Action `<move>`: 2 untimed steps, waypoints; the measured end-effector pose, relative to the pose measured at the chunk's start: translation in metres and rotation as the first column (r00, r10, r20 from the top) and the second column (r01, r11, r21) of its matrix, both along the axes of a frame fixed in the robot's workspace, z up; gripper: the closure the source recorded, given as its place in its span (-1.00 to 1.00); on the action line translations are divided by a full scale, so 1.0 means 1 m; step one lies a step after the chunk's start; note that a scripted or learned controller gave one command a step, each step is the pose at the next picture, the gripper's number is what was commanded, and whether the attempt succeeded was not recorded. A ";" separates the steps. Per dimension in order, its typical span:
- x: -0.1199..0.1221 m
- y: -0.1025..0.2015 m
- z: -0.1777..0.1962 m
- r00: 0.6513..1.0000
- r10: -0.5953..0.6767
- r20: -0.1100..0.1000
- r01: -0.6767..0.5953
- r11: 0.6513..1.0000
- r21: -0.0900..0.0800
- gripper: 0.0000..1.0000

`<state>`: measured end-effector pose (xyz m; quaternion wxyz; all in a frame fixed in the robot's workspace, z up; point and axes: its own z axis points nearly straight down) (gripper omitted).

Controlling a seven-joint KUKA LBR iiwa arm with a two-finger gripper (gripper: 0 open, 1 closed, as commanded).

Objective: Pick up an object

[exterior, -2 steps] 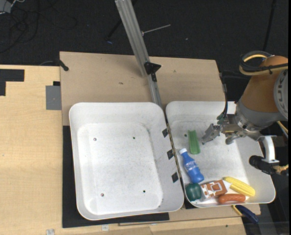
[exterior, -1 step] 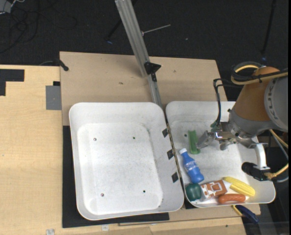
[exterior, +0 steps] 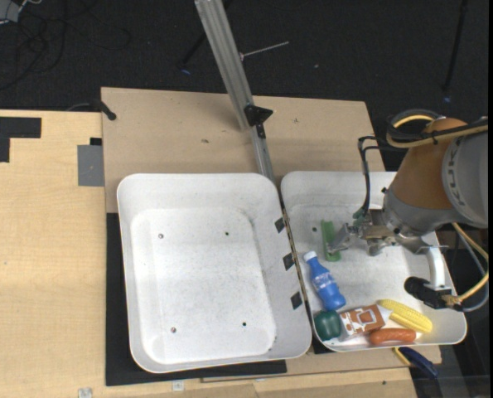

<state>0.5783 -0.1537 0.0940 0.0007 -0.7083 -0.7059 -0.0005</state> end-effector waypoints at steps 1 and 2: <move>0.000 -0.001 0.011 1.000 -0.005 0.002 0.005 1.000 0.000 1.00; 0.004 0.005 0.057 1.000 0.004 0.002 -0.004 1.000 -0.002 1.00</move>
